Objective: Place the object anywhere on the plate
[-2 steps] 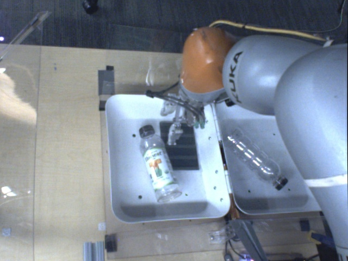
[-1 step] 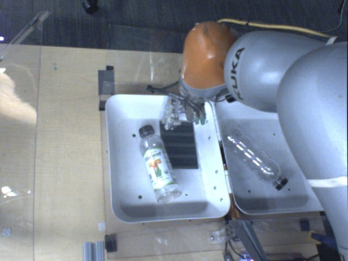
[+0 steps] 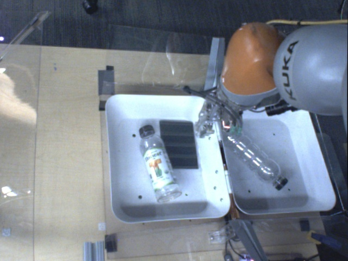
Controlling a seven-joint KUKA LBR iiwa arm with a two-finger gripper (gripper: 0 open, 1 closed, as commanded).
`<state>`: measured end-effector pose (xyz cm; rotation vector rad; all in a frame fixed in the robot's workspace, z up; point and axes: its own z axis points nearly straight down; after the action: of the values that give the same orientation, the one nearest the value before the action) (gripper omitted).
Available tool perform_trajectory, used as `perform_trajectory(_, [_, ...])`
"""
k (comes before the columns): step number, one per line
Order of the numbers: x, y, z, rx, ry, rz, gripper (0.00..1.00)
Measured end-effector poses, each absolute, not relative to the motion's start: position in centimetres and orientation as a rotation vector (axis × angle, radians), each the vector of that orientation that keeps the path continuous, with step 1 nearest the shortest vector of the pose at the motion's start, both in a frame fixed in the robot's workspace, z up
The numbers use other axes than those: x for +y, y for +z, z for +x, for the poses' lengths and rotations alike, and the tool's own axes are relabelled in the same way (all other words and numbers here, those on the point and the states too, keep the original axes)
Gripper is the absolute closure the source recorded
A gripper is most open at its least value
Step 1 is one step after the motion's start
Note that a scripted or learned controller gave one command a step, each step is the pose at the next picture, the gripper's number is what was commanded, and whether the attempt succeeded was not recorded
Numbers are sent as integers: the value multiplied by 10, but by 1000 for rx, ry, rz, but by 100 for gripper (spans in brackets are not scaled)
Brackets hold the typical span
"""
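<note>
While hand (image 3: 217, 121) hovers, grip unclear | clear bottle (image 3: 254, 157) lies just beside it, right bin (image 3: 315, 200)

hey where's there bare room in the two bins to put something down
Left bin: bare floor left of the labelled bottle, and below the black block. Right bin: open along its right side and lower left, beside the clear bottle. Crowded near the divider, where the claw hangs.

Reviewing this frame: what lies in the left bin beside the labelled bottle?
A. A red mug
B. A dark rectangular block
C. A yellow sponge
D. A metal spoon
B: a dark rectangular block lies flat in the left bin, just to the right of the labelled bottle, which lies on its side with its dark cap toward the bin's far wall.
</note>
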<state>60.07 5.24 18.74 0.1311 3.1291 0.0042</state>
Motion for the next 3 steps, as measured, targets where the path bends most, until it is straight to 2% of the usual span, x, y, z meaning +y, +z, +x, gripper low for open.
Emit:
perform_trajectory(1, [136,168,534,3117,5,361,100])
perform_trajectory(2, [137,179,536,3111,12,359,100])
perform_trajectory(3, [-8,186,552,3105,1,-407,100])
